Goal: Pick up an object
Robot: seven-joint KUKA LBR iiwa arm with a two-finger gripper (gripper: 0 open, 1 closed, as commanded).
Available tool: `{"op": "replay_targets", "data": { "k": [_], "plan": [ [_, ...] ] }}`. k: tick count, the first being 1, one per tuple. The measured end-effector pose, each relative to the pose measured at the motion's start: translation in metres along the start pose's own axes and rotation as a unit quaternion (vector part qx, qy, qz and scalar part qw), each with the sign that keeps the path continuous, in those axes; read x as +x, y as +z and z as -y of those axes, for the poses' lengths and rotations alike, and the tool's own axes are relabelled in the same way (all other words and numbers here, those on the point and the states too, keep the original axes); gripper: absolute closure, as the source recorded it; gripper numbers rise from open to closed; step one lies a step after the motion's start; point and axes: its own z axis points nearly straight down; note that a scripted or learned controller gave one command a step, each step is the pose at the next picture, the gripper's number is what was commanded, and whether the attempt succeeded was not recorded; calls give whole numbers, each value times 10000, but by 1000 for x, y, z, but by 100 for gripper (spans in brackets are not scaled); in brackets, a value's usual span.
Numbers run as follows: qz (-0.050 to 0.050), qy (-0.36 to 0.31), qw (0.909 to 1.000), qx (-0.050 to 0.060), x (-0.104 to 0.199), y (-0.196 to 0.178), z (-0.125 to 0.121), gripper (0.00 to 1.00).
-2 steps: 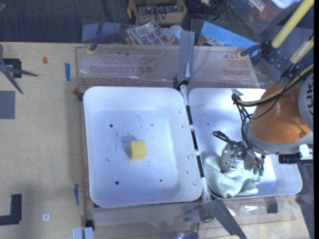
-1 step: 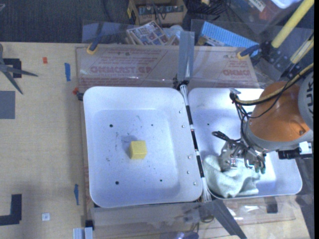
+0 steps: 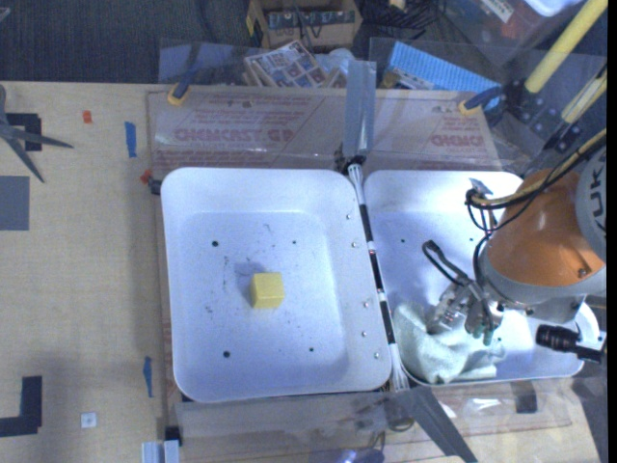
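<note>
The gripper (image 3: 465, 318) hangs low in the right bin (image 3: 424, 210), just under the orange band (image 3: 540, 244) of the arm, and its tip is down at the white cloth (image 3: 439, 350). The wrist and the tangle of black cables (image 3: 487, 205) crowd that spot, and I cannot tell whether the gripper is apart, together or clamped on anything; nothing can be seen between its tips.

There is one cloth. It lies crumpled in the near left corner of the right bin, against the wall that the two bins share, and spreads along the near edge toward the right. It is a soft, shapeless heap, so it points no clear way; its longer spread runs roughly left to right along the bin's near edge.

There are two bins, side by side and touching along the middle divider. The left bin (image 3: 193, 210) holds one yellow block (image 3: 268, 290), a small cube sitting flat near the middle of the floor, a little toward the near side and well apart from every wall. Being close to square, it has no long axis to speak of; its edges sit slightly turned against the bin's walls. A few dark specks dot the floor around it.

One arm reaches in from the right.
</note>
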Motion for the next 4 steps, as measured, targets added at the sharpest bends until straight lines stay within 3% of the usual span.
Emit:
{"op": "replay_targets", "data": {
  "k": [1,2,3,4],
  "plan": [
    [-8,1965,9805,16,7,0,-3,100],
    [13,1968,9804,5,6,-10,-3,100],
    [-13,1220,9925,-3,0,-1,5,100],
    [28,-498,9988,2,-1,-2,4,100]
  ]
}}
